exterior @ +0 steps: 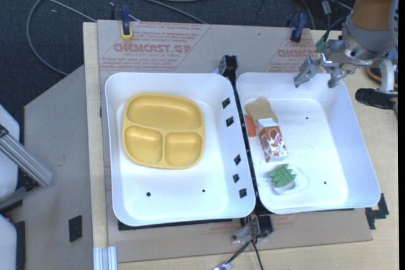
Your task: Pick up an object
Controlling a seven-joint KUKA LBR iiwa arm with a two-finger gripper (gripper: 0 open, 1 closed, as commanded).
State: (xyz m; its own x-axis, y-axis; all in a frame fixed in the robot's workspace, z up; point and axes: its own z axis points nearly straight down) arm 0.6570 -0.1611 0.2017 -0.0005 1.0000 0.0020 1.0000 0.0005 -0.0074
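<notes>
Fingers (305, 74) spread wide, nothing between them; gripper (321, 73) hovering over far rim of right bin (342, 155), above the objects. Probably staged high to clear the bin wall before dropping in.

Candidates clustered along right bin's inner wall, beside the divider: tan cardboard-looking piece (261, 110), small printed carton (273, 142) just nearer, boxy with flat faces, then green bumpy item (282, 175) nearest, on something clear. Orange sliver (251, 128) at the wall. Yellow three-compartment tray (164, 129), smooth moulded plastic, beyond the divider.
</notes>
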